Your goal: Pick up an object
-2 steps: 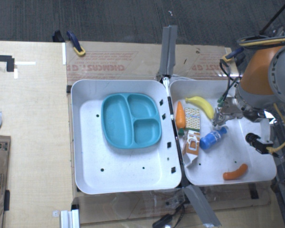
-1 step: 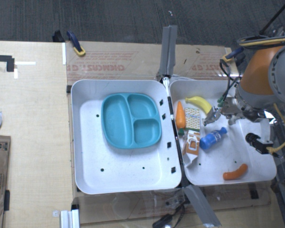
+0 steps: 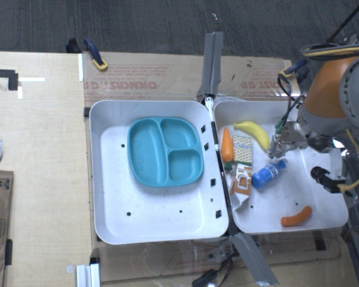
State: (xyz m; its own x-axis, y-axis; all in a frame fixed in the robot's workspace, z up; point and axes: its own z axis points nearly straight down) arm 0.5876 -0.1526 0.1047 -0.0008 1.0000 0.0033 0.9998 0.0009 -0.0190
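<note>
Bottle [image 3: 268,174] lies tilted mid right bin [image 3: 323,220], just below the gripper [image 3: 277,150]; its grip state I cannot tell. Banana [image 3: 253,133], carrot [image 3: 227,145] and cartons crowd the bin's left edge; a sausage [image 3: 295,216] sits lower right. Left bin [image 3: 107,178] holds a blue plate [image 3: 166,151].

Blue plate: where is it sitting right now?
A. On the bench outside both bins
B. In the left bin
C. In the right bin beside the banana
B: the blue plate lies flat in the left bin, while the banana is over in the right bin.
</note>
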